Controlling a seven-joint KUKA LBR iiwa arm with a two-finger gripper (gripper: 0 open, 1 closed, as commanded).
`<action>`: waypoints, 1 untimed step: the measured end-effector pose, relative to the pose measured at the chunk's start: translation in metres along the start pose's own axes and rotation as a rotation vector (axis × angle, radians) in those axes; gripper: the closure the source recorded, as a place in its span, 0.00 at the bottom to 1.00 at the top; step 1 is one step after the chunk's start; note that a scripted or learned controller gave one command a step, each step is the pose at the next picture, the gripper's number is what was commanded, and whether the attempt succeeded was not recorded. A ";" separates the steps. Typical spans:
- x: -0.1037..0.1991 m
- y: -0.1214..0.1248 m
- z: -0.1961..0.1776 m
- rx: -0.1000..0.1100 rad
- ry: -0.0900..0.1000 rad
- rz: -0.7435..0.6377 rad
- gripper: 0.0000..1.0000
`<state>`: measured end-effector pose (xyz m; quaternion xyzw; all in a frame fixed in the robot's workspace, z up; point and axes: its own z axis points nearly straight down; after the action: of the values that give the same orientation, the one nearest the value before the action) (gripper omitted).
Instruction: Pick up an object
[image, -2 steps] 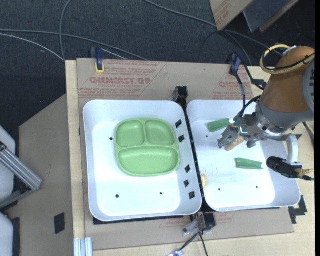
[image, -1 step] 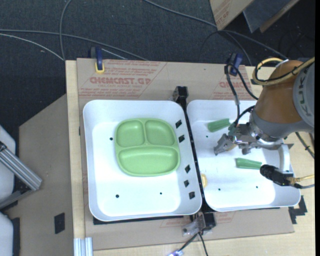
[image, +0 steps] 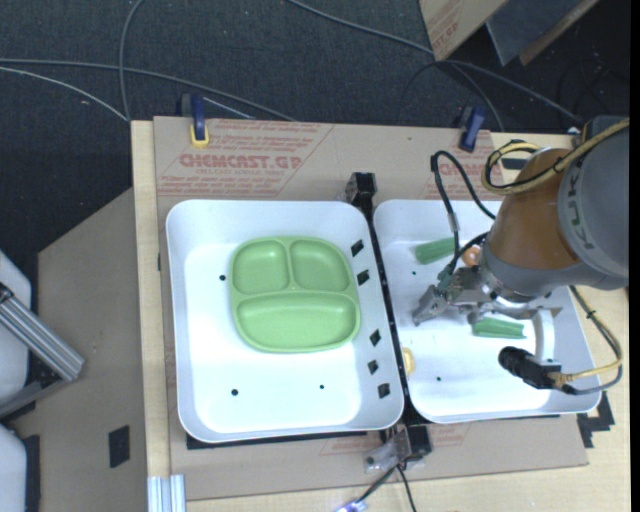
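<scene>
Green blocks (image: 436, 250) and (image: 497, 327) lie in my right bin (image: 430, 395), flanking the gripper (image: 432, 303) I have low between them, nothing visibly gripped, while the green divided plate (image: 294, 293) sits apart in the left bin (image: 200, 380).

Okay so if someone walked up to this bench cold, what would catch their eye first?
Probably the pale green divided plate, lying flat in the middle of the left bin. Next, the grey arm with its orange band reaching in from the right over the right bin, its gripper low near that bin's left side. Two small green blocks lie there: one above the gripper, one under the wrist.
</scene>
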<state>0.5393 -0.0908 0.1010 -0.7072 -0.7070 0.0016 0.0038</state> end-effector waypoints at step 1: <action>-0.001 0.002 -0.014 -0.007 -0.001 0.001 1.00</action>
<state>0.5412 -0.0915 0.1149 -0.7075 -0.7067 -0.0005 0.0008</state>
